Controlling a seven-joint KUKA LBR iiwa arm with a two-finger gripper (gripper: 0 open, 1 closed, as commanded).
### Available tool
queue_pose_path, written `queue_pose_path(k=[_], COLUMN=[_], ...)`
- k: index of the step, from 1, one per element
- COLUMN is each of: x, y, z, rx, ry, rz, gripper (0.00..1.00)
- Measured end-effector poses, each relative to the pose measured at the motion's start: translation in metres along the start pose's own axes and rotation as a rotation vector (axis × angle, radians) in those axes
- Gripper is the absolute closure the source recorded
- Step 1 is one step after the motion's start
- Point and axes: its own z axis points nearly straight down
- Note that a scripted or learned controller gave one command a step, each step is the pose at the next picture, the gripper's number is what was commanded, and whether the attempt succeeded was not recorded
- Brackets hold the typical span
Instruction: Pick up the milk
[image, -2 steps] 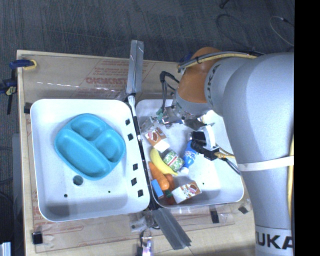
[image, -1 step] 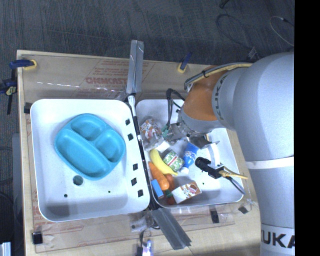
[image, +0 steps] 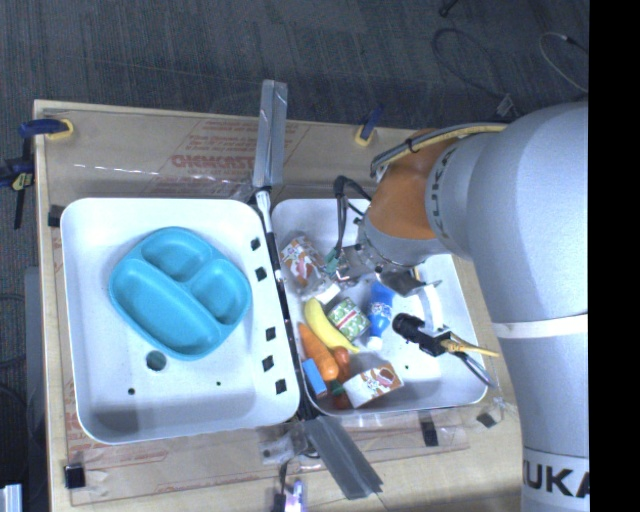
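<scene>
Over the right bin (image: 455, 300), the claw (image: 352, 268) hangs; cannot tell its opening.

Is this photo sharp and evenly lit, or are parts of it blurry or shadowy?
In the camera view, light is fairly even; the left bin shows soft shadow along its inner walls and under the blue tray. The small items in the right bin look a little soft, so labels are unreadable. The arm shades the bin below it.
</scene>
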Motion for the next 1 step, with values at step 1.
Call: queue_pose_path(k=[1], x=[0.0695], y=[0.0020], z=[-0.0941], rx=[-0.006], ry=[-0.002], rz=[0.205], gripper=[1.00])
